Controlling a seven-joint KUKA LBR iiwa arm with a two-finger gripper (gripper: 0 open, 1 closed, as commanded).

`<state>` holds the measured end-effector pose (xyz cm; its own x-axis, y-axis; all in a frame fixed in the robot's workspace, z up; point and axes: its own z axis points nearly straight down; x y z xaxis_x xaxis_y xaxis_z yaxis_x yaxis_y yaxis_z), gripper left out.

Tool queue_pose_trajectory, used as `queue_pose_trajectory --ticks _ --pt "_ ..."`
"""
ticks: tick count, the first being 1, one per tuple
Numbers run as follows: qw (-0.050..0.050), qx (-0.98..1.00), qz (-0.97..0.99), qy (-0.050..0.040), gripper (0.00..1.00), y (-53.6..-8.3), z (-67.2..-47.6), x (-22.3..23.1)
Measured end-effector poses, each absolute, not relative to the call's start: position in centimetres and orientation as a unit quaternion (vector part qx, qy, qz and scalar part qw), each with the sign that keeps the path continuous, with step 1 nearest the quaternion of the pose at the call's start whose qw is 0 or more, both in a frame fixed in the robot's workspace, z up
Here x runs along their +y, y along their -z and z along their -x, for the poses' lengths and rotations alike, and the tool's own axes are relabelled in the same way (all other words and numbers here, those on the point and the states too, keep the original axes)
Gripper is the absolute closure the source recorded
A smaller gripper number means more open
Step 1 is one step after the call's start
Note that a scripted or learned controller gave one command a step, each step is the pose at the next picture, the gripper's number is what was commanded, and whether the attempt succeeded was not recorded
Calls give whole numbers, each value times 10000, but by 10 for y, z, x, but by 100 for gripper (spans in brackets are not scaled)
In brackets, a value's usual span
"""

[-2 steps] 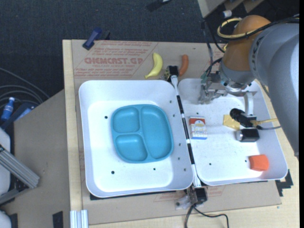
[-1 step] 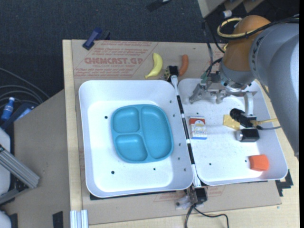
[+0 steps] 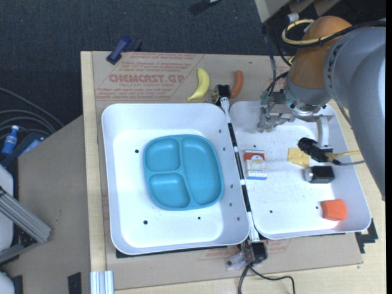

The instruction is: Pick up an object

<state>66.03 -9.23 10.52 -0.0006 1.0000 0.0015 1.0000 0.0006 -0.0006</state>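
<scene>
Plainly, the gripper (image 3: 270, 120) hangs low over the far corner of the right bin (image 3: 282, 195), and nothing shows in its grasp; whether it is released or clenched I cannot tell from this slant.

The nearest candidate to pick is the small box (image 3: 255, 165), which lies flat on the bin floor nearer the camera than the gripper and just beside the ridge (image 3: 236, 158) where the two bins meet. A yellow piece (image 3: 296, 158) lies nearer the camera too, off toward the arm's side. An orange block (image 3: 334, 210) sits well apart from the gripper, in the near corner.

The main risk, as I judge it, is closing on bare floor, since no object lies directly under the gripper where it stands. Going for the box has its own hazard: it is thin and flat (little to pinch), and it sits so close to the ridge that a descent could strike the rim or push the box against it.

Room is tight beyond the gripper, where the bin's far wall (image 3: 257, 105) is near. Toward the camera the floor opens wide between box and block. The left bin (image 3: 122, 164), with its blue divided plate (image 3: 182, 171), lies across the ridge.
</scene>
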Motion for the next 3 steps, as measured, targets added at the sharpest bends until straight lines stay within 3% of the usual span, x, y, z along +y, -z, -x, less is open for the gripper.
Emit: queue_pose_trajectory --ticks 1,2,3 --pt "9 -7073 7069 2 0 -105 -660 -92" --pt "3 -7073 7069 9 100 -115 -661 -92" --pt "4 -7073 7069 8 0 -115 -661 -92"
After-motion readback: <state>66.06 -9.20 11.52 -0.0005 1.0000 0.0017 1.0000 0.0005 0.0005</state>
